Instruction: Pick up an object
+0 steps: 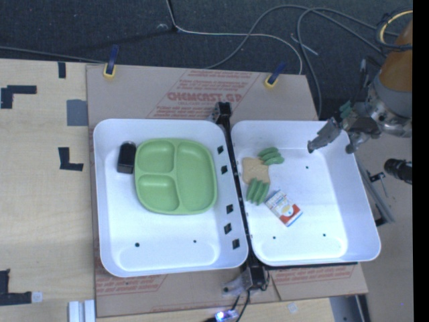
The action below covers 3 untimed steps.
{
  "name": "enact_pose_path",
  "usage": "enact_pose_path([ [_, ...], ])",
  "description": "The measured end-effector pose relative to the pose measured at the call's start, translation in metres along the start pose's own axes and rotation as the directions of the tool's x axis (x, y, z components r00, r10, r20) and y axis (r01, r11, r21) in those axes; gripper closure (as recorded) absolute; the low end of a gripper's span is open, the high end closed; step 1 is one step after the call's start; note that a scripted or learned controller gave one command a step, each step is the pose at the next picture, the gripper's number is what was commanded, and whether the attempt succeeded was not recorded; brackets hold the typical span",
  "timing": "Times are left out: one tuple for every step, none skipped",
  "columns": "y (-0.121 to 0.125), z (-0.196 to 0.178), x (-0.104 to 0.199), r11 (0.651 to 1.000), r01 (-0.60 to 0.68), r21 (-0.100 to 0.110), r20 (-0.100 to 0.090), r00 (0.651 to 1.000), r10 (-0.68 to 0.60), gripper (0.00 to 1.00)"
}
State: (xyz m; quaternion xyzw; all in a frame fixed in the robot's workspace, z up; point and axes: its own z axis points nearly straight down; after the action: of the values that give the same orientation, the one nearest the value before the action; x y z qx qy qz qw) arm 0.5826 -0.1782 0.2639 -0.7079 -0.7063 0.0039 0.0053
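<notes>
The right bin (348,247) is a shallow, smooth white tray; nearest in it lies a small rectangular packet (283,207), white with red and blue print too small to read; just beyond it sit a green ridged toy (257,190), a tan piece (254,170) and a second green piece (271,156), clustered together. The left bin (114,247) holds a matte green three-compartment plate (176,176) beside a small black block (126,157). The tool (333,138) hangs over the right bin's far corner, fingers apart, gripping nothing. The cardboard sheet (201,92) on the bench carries red lettering, partly legible as "CHEMCAST".
</notes>
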Motion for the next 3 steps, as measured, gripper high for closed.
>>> enact_pose_path([
  [0.002, -0.007, 0.0, 1.0, 0.003, -0.012, 0.002, 1.0, -0.003, 0.0],
  [0.006, 0.04, 0.007, 1.0, 0.004, -0.007, 0.002, 1.0, -0.004, 0.0],
  [-0.004, 0.095, 0.004, 1.0, 0.002, -0.006, 0.002, 1.0, -0.002, 0.0],
])
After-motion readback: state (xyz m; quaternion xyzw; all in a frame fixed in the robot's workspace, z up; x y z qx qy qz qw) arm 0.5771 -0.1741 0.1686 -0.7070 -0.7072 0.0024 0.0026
